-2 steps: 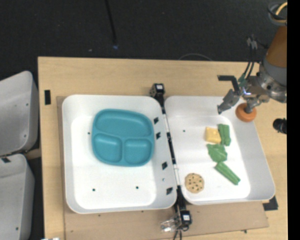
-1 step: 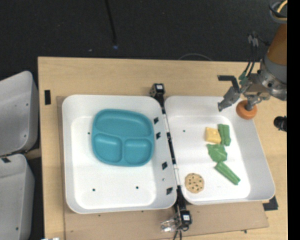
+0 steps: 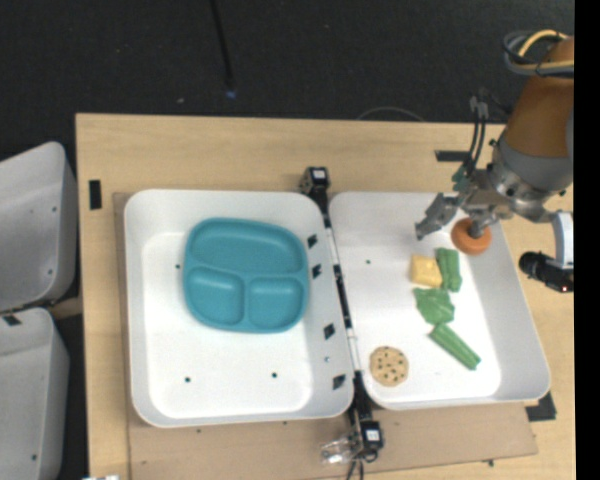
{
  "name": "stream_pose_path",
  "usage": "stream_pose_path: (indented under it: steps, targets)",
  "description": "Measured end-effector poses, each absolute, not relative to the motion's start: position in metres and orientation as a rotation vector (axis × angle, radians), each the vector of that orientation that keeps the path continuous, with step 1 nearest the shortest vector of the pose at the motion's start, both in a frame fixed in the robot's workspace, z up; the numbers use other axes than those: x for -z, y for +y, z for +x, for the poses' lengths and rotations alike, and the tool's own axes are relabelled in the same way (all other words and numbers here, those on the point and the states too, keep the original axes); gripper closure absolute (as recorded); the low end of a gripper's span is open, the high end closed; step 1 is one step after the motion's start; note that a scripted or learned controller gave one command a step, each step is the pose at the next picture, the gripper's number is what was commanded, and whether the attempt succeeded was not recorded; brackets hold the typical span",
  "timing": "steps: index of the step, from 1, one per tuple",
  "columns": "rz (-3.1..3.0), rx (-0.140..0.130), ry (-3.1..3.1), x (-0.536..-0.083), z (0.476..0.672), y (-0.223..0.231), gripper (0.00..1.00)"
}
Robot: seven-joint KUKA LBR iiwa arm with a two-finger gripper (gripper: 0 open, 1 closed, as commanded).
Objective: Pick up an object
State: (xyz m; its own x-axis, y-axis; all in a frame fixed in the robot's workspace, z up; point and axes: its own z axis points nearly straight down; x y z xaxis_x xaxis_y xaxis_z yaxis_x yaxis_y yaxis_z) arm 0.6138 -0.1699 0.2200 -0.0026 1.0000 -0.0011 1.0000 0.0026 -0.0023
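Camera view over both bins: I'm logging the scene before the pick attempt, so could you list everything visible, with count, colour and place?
Shallow white plastic bins: two, white, side by side on the bench.
Light wooden bench top: one, tan, under both bins.
Teal plastic divided plate: one, teal, three compartments, in the left bin.
Round chocolate-chip cookie: one, tan with dark specks, near the front of the right bin.
Yellow block-shaped toy food piece: one, yellow, mid right bin.
Green toy vegetable pieces: three, green, in a row right of and below the yellow block.
Orange round toy piece: one, orange, back of the right bin, beneath the gripper.
Grey and orange robot arm: one, entering from the right.
Two-finger gripper: one, grey, over the right bin's back area.
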Motion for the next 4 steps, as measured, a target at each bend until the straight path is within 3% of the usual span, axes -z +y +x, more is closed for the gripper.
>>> stream_pose_path:
  steps: [1, 2, 3, 4]
  targets:
    - [-2.221, -0.005, -2.220, -0.166, 0.606, -0.164, 0.00]
    - [-2.228, -0.002, -2.220, -0.124, 0.612, -0.168, 0.00]
    - [-2.233, 0.003, -2.219, -0.137, 0.612, -0.169, 1.00]
    - [-2.230, 0.004, -2.219, -0.181, 0.610, -0.170, 1.00]
